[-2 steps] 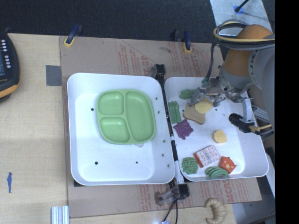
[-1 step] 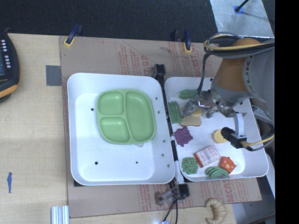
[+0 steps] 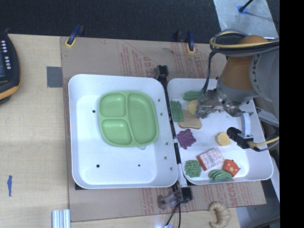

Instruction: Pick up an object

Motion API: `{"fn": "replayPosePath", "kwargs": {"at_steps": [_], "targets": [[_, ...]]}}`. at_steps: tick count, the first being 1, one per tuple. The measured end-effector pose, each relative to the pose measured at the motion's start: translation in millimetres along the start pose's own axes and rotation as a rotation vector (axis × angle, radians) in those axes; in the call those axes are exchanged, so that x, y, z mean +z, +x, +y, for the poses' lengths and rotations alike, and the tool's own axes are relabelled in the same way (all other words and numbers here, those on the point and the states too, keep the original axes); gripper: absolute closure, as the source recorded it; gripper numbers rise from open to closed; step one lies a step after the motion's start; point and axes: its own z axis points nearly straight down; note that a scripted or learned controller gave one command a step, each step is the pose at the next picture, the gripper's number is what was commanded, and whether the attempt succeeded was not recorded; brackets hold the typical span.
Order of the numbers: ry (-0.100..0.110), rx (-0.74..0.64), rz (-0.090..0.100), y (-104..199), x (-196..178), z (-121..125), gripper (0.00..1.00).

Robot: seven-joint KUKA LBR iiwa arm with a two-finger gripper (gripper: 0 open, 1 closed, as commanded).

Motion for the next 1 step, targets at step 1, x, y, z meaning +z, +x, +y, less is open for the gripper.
{"fn": "replayPosePath", "kwargs": {"at_steps": [1], "targets": [[0.001, -0.001, -0.001, 0.1, 0.6, -0.2, 0.0]]}}
